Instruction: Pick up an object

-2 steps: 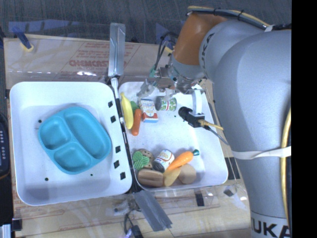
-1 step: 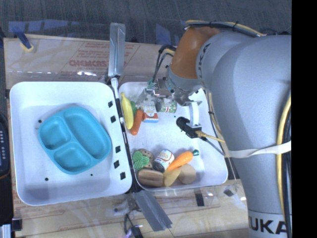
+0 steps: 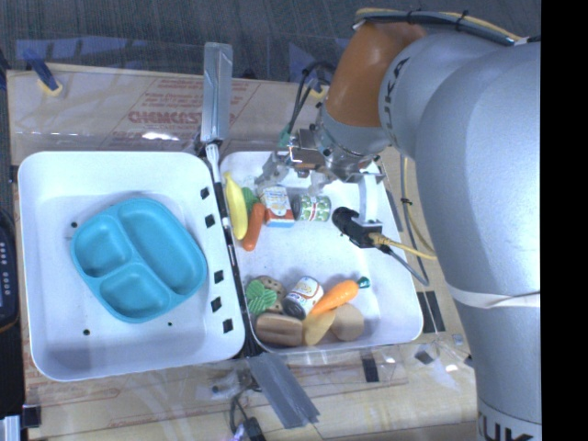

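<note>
Whether the gripper (image 3: 292,161) is gripping anything I cannot tell; it hangs over the right bin's (image 3: 397,312) far-left corner, just above a small carton (image 3: 277,204).

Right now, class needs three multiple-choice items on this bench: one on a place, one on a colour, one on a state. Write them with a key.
1. Where does the divided plate lie?
A. In the left bin
B. In the right bin
C. On the bench outside both bins

2. What colour is that plate?
A. Red
B. Blue
C. Yellow

3. How does the carrot at the right bin's near end lie?
A. Hanging in the air
B. Standing upright alone in the left bin
C. Resting among other items on the bin floor

Key: 1 A, the plate sits on the left bin's white floor. 2 B, its surface is light blue. 3 C, it lies beside a small can and brown food pieces.
</note>
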Available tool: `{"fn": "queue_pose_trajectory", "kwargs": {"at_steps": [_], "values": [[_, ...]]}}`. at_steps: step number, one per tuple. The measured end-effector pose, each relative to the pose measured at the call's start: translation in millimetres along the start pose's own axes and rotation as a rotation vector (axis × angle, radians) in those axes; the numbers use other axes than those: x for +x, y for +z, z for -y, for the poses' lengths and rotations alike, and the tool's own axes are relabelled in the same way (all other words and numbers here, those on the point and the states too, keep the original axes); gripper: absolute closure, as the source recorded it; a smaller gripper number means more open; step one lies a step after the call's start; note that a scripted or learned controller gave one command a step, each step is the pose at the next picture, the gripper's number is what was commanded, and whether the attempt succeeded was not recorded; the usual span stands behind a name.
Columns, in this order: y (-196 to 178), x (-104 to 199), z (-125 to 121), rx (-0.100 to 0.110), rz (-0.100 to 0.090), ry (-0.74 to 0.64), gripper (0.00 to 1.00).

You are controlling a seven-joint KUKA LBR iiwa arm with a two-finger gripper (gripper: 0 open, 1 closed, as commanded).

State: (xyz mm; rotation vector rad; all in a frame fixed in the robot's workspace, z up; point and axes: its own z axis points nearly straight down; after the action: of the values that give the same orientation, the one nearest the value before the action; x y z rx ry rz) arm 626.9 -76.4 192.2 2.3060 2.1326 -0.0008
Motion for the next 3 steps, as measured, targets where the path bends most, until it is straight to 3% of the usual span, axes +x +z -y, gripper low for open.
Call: {"fn": "queue_pose_trajectory", "kwargs": {"at_steps": [1,2,3], "values": [[94.3,-20.9,3.5,0.006,0.000,-0.031,0.00],[87.3,-22.4,2.7,0.009,0.001,-0.031,1.00],[88.2,-22.0,3.2,0.011,0.000,-0.031,0.00]]}}
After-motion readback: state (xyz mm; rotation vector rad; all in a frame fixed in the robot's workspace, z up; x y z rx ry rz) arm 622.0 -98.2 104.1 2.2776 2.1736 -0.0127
